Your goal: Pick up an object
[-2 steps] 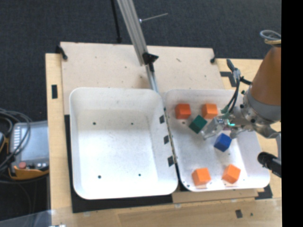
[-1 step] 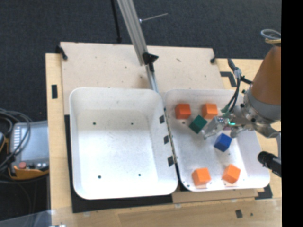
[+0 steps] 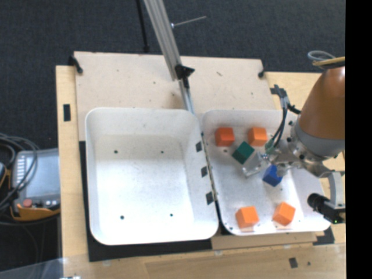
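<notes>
A pale wooden bench [image 3: 145, 80] is seen from above, with dark carpet [image 3: 58, 22] all around it. A grey box with cables [image 3: 32, 185] sits off to the left on the floor.

Two shallow white bins of smooth plastic are set side by side. The left bin [image 3: 145, 173] is speckled with small dark dots. In the right bin [image 3: 232, 190], six small blocks can be counted — four orange, one green, one blue.

Nearest are two orange blocks [image 3: 247, 217] [image 3: 283, 213], well apart. Above them lies the blue block [image 3: 271, 176], just beside the gripper [image 3: 258, 163]. The green block [image 3: 243, 152] touches the gripper's grey tip. Whether the gripper is closed or apart cannot be told.

Farthest are two more orange blocks [image 3: 225, 136] [image 3: 257, 136] — and a slanted metal pole [image 3: 165, 39].
</notes>
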You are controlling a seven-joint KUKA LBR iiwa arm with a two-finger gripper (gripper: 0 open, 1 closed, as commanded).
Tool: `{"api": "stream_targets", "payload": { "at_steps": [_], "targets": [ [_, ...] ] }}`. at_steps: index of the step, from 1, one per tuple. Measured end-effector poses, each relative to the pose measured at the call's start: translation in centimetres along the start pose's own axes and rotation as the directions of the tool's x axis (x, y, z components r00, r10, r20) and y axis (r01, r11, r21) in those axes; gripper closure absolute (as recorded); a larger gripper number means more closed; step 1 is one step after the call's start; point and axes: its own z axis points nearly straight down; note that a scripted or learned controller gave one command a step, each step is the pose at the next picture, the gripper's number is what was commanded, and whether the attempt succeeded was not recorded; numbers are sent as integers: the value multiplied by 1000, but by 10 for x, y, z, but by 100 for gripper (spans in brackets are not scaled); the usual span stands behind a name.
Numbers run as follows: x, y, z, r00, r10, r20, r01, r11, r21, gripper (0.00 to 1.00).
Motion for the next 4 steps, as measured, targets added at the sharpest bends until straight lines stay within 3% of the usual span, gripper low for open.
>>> {"api": "stream_targets", "payload": {
  "at_steps": [2, 3, 4],
  "targets": [
    [-12, -4, 95, 1000, 0, -1, 0, 1000, 1, 0],
    [-11, -1, 81, 1000, 6, -2, -6, 1000, -9, 100],
    [-13, 3, 38, 1000, -7, 0, 7, 1000, -11, 100]
  ]
}}
